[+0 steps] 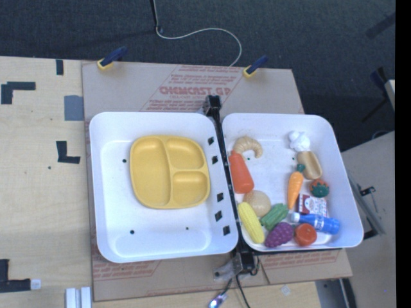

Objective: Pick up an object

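The objects to pick from all lie in the right bin [334, 147], a crowd of toy foods gathered toward its near and middle parts: a croissant [248, 146] sits near the far left corner, an orange-red sausage-shaped piece [241, 172] lies just below it along the left wall, and a pale round onion-like piece [257, 202] rests at that piece's near end. A yellow corn cob [250, 221] lies slantwise by the near left corner, touching a green pod [275, 215] and close to a bunch of purple grapes [279, 235]. Beside the grapes sits a small red-orange round piece [306, 234], and a blue bottle [318, 222] lies on its side above it, next to a red and white carton [313, 205]. A carrot [294, 190] stands slanted in the middle, a strawberry-like piece [319, 188] is just to its right, a tan bun [310, 164] lies farther back, and a white lumpy piece [298, 140] sits near the far wall. The left bin [106, 191] holds a yellow divided plate [170, 172] with three compartments, lying flat toward the far right part of the bin. Both bins rest on a sheet of cardboard [128, 88] held by two blue and yellow clamps [112, 58] at its far edge, all on the wooden surface [32, 191]; whether the claw is apart or together I cannot tell
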Controlling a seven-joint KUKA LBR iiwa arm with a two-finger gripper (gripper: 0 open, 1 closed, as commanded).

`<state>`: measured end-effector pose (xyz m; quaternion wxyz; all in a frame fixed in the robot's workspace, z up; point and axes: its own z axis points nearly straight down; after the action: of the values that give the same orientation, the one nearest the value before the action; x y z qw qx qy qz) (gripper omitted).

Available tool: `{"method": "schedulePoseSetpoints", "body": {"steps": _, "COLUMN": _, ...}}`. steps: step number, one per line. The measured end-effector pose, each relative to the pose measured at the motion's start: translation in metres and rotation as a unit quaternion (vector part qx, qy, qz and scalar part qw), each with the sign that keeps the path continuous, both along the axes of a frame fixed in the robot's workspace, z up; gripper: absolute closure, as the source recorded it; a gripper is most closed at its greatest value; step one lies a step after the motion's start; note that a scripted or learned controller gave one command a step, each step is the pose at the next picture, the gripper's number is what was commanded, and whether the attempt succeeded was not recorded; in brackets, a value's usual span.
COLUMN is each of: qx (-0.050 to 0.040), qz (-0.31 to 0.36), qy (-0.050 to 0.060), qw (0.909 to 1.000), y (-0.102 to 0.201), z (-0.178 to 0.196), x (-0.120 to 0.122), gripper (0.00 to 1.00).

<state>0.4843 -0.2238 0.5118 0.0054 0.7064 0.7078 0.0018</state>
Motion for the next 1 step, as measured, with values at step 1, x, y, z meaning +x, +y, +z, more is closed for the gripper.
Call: {"method": "schedulePoseSetpoints", "body": {"steps": 1, "qx": 0.0043, "qz": -0.001, "qy": 0.011, "qw": 0.9999, "y": 0.0009, "z": -0.1217, "x": 0.0086, "gripper": 1.0}}
